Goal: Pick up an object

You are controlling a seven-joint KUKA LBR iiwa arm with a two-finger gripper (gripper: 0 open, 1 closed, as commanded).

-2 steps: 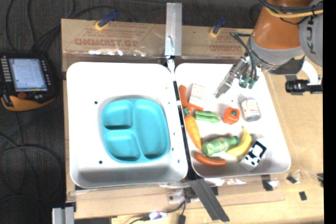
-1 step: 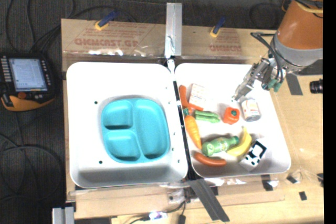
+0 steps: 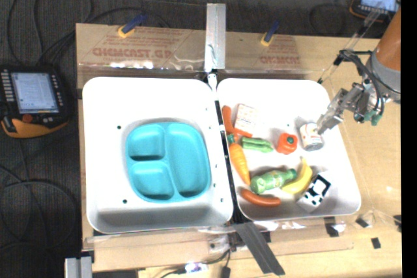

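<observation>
A divided tray [image 3: 168, 159] lies in the left bin [image 3: 104, 107]; toy foods [image 3: 273, 180] crowd the right bin's [image 3: 287, 91] near-left part.

Grey metal arm [image 3: 384, 71] with 1 orange band, thin black cables along the wrist, teal fittings, and a slim silver 2-finger gripper [image 3: 328, 119].

R bin [image 3: 339, 140] items: can [image 3: 311, 137] on its side near R wall, tomato [image 3: 287, 143] just L of it, banana [image 3: 297, 180] touching green bottle [image 3: 272, 180], carrot [image 3: 238, 163] by L wall, box [image 3: 245, 118] up top.
</observation>
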